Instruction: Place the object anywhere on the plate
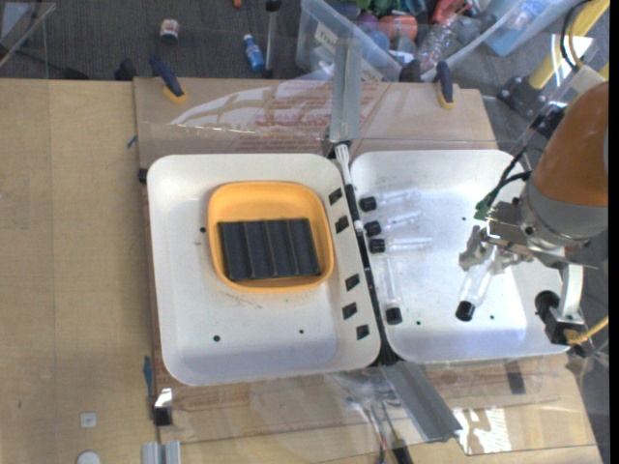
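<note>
The jaws, whose spread you cannot tell, are hanging on the gripper (pixel 476 276) over the right bin (pixel 435 351) while the dark ridged block (pixel 269 249) is already lying on the yellow plate (pixel 266 196) at nine o'clock, so you are best lifting straight up, not sweeping across it.

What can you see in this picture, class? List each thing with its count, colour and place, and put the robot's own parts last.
Bins: two, white, side by side on the bench.
Plate: one, orange, in the left bin.
Ridged block: one, dark grey, lying on the plate.
Clear tubes with black caps: several, in the right bin beside the divider.
Clear tub: one, full of coloured items, behind the bins.
Gripper: one, silver, over the right bin.
Arm: one, grey with orange band, at the right.
</note>
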`<state>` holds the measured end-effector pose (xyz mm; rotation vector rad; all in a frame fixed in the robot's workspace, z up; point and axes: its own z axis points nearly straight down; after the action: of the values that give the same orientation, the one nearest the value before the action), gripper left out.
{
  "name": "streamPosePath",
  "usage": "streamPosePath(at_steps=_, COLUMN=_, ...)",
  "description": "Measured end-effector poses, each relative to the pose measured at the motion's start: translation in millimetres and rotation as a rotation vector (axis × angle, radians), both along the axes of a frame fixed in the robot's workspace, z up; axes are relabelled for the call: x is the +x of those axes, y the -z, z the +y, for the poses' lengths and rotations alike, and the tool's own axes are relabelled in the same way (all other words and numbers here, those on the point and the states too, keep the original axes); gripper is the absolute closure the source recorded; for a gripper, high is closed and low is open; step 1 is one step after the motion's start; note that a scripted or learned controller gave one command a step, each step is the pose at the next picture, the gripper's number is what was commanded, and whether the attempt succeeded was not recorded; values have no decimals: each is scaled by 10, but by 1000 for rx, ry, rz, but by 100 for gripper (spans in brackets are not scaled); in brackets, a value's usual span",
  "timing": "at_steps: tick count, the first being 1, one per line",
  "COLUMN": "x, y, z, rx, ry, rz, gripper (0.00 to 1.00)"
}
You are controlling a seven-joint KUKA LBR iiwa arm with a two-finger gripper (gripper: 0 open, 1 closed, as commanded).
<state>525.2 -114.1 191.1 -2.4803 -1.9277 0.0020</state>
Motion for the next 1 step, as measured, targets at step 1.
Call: streamPosePath(at_steps=1, x=0, y=-1, z=0, rx=0, ry=0, rz=0, gripper=0)
